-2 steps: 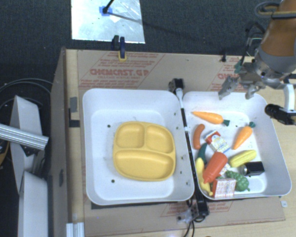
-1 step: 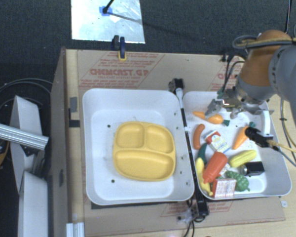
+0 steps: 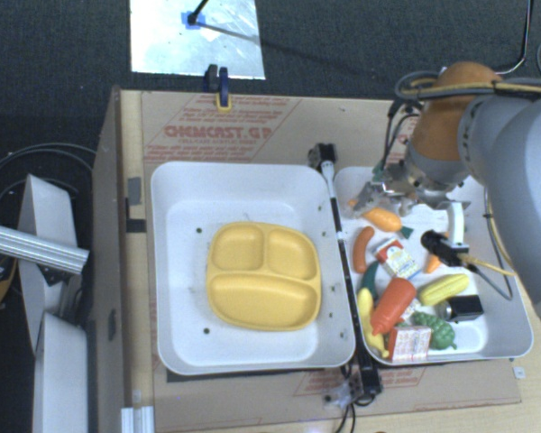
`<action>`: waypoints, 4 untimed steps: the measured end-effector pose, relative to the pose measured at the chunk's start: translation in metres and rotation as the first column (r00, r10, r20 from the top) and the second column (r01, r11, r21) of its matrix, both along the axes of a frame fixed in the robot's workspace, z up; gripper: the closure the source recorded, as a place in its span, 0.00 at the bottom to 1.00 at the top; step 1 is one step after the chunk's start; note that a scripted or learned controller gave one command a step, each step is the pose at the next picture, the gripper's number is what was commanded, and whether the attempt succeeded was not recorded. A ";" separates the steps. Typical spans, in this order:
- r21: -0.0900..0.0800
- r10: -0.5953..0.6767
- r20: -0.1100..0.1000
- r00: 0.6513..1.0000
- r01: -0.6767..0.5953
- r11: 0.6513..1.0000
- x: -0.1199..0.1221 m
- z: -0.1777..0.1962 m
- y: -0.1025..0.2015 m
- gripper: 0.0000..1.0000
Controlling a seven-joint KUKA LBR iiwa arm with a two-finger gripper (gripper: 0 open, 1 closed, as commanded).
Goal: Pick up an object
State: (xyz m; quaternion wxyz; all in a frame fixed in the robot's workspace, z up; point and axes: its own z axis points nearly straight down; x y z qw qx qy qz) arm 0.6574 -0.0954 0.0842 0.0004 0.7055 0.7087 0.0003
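- Orange plastic was what I had nearest me: a small toy piece (image 3: pixel 381 218), shaped like a segment of fruit, lay at the back of the right bin (image 3: pixel 514 332), just beside my jaws (image 3: pixel 385 197).
- My jaws hung low over that back corner, close above the orange piece; I could not tell whether they stood apart or together, since the wrist and cabling hid the tips, and nothing showed as held.
- I judged the piece light, hollow and stiff, so it would not crush, but its rounded, glossy skin looked slippery. The best hold, to my mind, was across its short width at the middle, where the sides run most nearly parallel.
- Just in front of it lay a red-orange sausage-shaped toy (image 3: pixel 363 244), narrow and smooth, likely to roll if nudged from one side.
- A toy carrot (image 3: pixel 394 301) lay further forward, tapered; I reckoned a grip at its thick end would be safer than at the point.
- A yellow corn cob (image 3: pixel 444 289), a green leafy toy (image 3: pixel 433 330) and a small printed carton (image 3: pixel 398 258) crowded the same bin, touching or nearly touching one another, so a closing grip risked catching two at once.
- The left bin (image 3: pixel 176 269) carried a yellow divided plate (image 3: pixel 263 275), broad and flat, a poor thing to pinch except by its rim.
- Both bins sat side by side on the counter (image 3: pixel 252 124).
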 end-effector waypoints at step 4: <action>0.000 -0.001 0.003 1.000 0.001 1.000 -0.054 0.101 0.046 1.00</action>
